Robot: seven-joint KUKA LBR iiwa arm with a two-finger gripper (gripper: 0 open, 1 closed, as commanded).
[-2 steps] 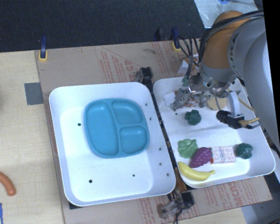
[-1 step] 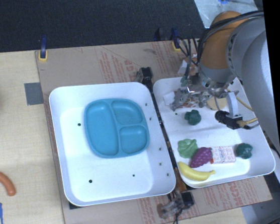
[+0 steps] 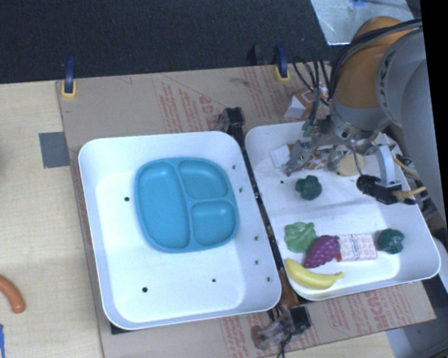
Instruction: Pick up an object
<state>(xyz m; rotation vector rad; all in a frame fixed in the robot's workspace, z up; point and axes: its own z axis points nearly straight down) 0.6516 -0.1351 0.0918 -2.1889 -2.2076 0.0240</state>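
The gripper (image 3: 306,156) hangs at the right bin's (image 3: 429,266) 12 o'clock, can't tell its state. The small green toy (image 3: 308,187) just below looks light, hard, rounded; pinch across its middle.

Your arm (image 3: 392,64) comes in from the right of the camera view, its grey body and orange band high at the upper right corner. It bends down so that the wrist points left and low. The gripper (image 3: 301,159) sits at the end of it, stretched out leftward; you cannot tell from here how the jaws stand.
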